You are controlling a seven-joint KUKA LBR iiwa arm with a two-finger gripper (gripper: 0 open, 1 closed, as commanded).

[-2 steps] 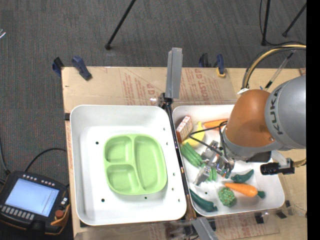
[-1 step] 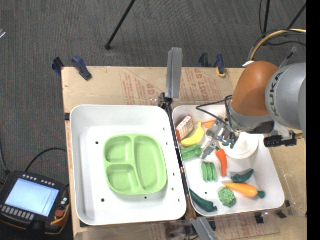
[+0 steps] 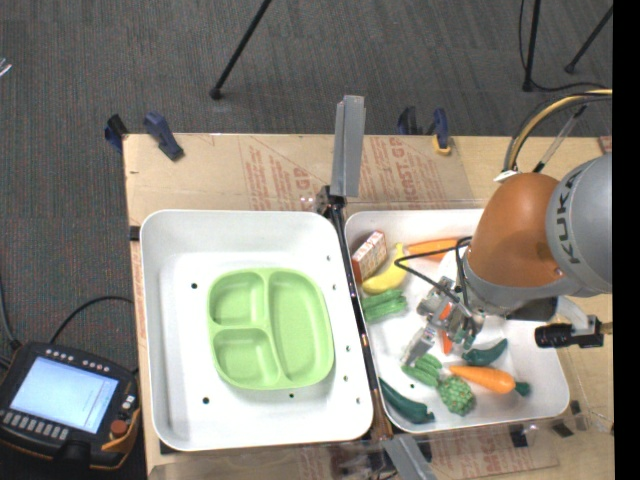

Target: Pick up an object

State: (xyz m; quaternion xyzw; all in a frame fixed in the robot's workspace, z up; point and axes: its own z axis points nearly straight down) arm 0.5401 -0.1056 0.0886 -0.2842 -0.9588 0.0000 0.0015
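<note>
My gripper (image 3: 441,336) is low in the right bin (image 3: 545,393), near its middle, under the orange wrist band. Its fingers (image 3: 419,347) stand apart, so it is open. A small orange-red piece (image 3: 447,342) shows between them; I cannot tell whether they touch it. Just below lie a ridged green vegetable (image 3: 426,371), a carrot (image 3: 483,378) and a broccoli (image 3: 458,397). A dark green pepper (image 3: 488,351) lies to the gripper's right. A green pea pod (image 3: 385,305), a banana (image 3: 383,280), a small carton (image 3: 369,255) and a second carrot (image 3: 430,248) lie up and left of it.
A dark green cucumber (image 3: 405,404) lies by the right bin's front-left corner. The left bin (image 3: 165,268) holds a light green divided plate (image 3: 270,328). A grey upright post (image 3: 348,153) stands behind the wall between the bins. A teach pendant (image 3: 65,400) sits off the bench at the lower left.
</note>
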